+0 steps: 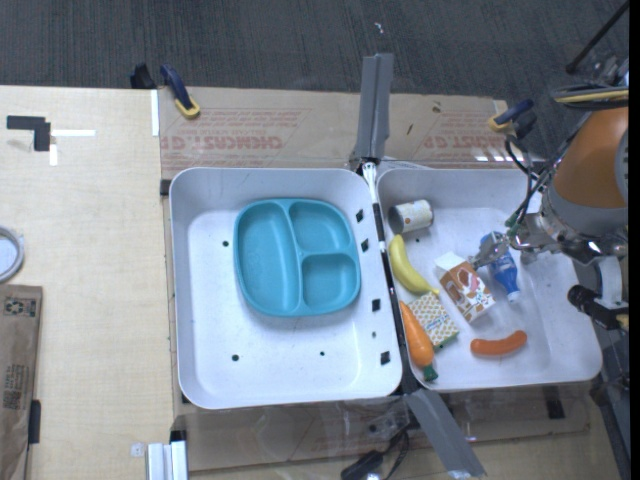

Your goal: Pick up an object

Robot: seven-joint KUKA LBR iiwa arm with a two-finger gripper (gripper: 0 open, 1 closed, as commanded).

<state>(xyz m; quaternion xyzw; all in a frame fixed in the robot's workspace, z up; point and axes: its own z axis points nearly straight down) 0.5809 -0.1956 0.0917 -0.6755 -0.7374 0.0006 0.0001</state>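
Note:
The right bin [560, 368] holds several small items: a yellow banana [404, 265], an orange carrot [417, 336], a silver can [411, 215] on its side, a brown and white carton [466, 290], a patterned block [437, 318], a red-orange sausage [498, 344] and a small blue item [507, 277]. My gripper [494, 251] reaches in from the right and hangs low over the middle of this bin, right at the upper end of the blue item. Whether it touches that item is unclear.
The left bin [200, 368] holds a teal divided plate [296, 257]. A grey divider post [375, 108] rises between the bins at the back. The arm's orange band [592, 158] looms over the right bin's far right corner. Clamps sit on the cardboard behind.

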